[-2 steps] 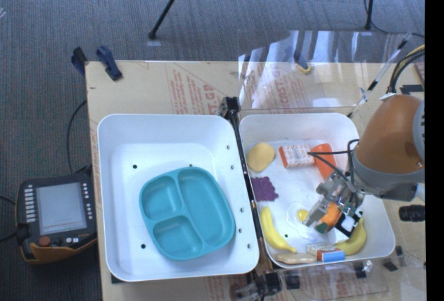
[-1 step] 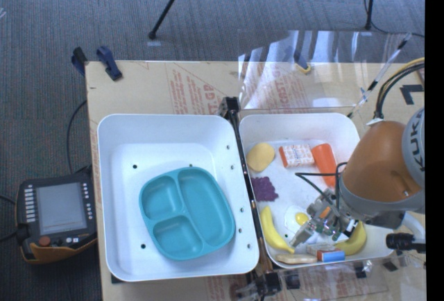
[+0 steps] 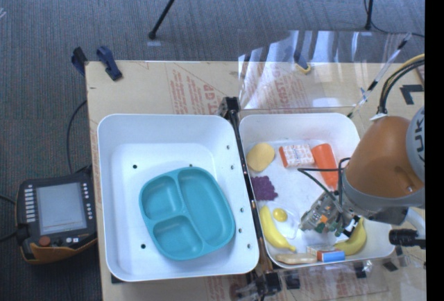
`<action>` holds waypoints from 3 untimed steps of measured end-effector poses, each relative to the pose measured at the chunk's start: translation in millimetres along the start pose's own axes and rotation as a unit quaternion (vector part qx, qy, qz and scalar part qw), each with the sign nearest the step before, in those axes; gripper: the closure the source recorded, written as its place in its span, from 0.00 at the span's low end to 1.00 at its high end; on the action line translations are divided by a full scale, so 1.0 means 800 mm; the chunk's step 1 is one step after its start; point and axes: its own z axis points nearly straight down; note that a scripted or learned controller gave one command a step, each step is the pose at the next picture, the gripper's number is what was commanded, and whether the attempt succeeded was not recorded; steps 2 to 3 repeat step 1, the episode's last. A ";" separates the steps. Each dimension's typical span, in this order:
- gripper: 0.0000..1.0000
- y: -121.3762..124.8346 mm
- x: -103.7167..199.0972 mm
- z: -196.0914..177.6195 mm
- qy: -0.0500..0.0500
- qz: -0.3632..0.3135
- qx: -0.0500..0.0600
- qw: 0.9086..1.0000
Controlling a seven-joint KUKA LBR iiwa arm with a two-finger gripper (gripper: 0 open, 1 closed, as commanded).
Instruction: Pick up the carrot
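Note:
The carrot (image 3: 325,158) is a stubby orange piece lying in the right bin (image 3: 305,121), near its far right part, beside a white and orange packet (image 3: 296,153). My gripper (image 3: 322,218) hangs low over the same bin, nearer the front than the carrot and clearly apart from it. The arm's orange band and grey wrist cover the bin's right side and hide part of what lies under them. Nothing is visibly held.
The right bin also holds a pale yellow lemon-like piece (image 3: 261,156), purple grapes (image 3: 263,188), a fried egg (image 3: 280,215), two bananas (image 3: 275,231) (image 3: 355,242) and a small box (image 3: 329,256). A teal divided plate (image 3: 186,212) sits in the left bin (image 3: 125,133).

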 end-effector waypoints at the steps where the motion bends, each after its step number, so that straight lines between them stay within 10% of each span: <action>1: 1.00 0.114 0.074 -0.112 0.001 0.150 0.001 0.989; 3: 1.00 0.114 0.074 -0.112 0.001 0.150 0.001 0.989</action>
